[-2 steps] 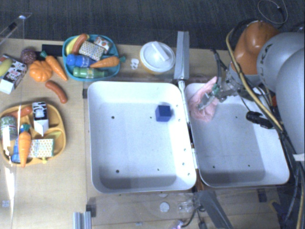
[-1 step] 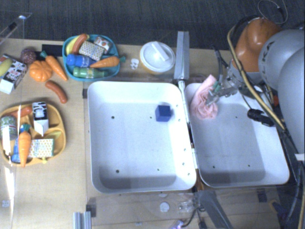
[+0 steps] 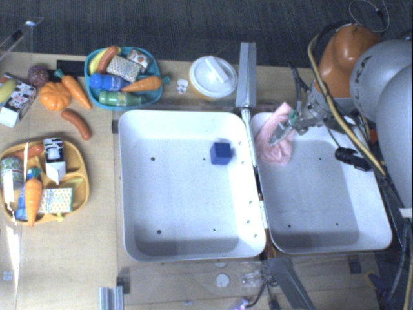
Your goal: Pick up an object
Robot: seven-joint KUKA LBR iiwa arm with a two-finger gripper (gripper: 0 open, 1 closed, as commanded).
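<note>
A soft pink cloth (image 3: pixel 271 142) is at the far left corner of the right bin (image 3: pixel 322 231), bunched against the divider between the bins. My gripper (image 3: pixel 285 130) reaches in from the right, and its fingers are closed into the cloth's upper right part, with pink fabric on both sides of them. The cloth hangs down in folds from the fingers. A small blue cube (image 3: pixel 221 152) lies alone in the left bin (image 3: pixel 181 225), toward its far right side and well apart from the gripper.
Behind the left bin stand a white lidded bowl (image 3: pixel 213 76) and a blue tray of toy food (image 3: pixel 122 77). A yellow tray of toy food (image 3: pixel 45 183) and loose toy vegetables (image 3: pixel 64 99) sit to the left. Cables (image 3: pixel 352 150) trail over the right bin's far right side.
</note>
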